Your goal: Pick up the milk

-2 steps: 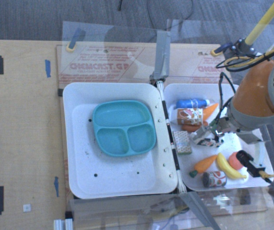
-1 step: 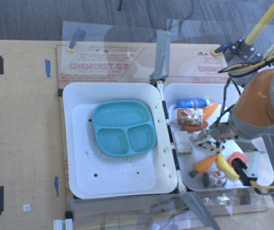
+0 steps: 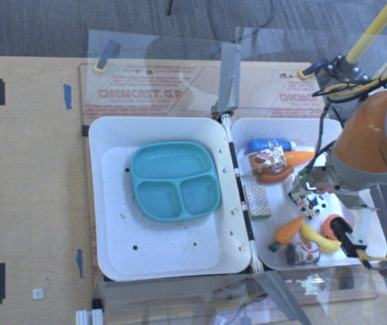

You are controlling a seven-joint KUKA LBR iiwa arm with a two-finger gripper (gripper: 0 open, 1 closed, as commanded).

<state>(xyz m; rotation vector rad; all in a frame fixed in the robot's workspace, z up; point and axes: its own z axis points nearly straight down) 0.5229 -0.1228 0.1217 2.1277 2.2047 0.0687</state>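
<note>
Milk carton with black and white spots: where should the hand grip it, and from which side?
Grip the milk carton across its body, coming straight down from above. The banana lies close beside it in the right bin, so a sideways approach looks crowded. The hand hangs just over it.

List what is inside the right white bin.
The right white bin holds a blue bottle, brown-and-white carton, orange carrot, yellow banana, speckled box and small can. The grey arm covers the bin's right part.
</note>
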